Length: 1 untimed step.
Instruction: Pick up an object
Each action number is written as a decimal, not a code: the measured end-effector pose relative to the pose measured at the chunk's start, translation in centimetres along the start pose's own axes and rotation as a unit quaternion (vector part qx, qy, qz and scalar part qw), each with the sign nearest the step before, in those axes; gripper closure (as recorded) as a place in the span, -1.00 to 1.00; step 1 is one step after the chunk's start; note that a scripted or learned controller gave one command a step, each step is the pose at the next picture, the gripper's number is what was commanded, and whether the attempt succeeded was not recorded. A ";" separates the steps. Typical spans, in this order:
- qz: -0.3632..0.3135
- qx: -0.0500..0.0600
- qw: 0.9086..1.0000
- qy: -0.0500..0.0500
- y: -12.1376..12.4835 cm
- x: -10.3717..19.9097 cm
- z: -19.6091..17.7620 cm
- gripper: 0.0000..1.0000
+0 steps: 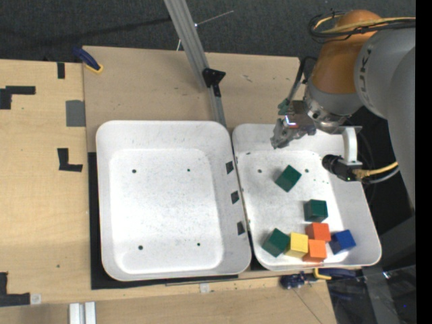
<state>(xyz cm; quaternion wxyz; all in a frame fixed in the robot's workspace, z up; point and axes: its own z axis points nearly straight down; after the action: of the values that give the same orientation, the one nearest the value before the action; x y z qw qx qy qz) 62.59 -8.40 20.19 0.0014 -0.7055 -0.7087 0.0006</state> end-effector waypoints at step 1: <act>-0.001 -0.001 1.000 0.001 -1.9 5.3 -1.5 1.00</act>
<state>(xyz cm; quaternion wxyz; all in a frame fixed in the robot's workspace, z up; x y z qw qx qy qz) 60.67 -3.07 21.68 0.0014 -0.7047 -0.7095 -0.0004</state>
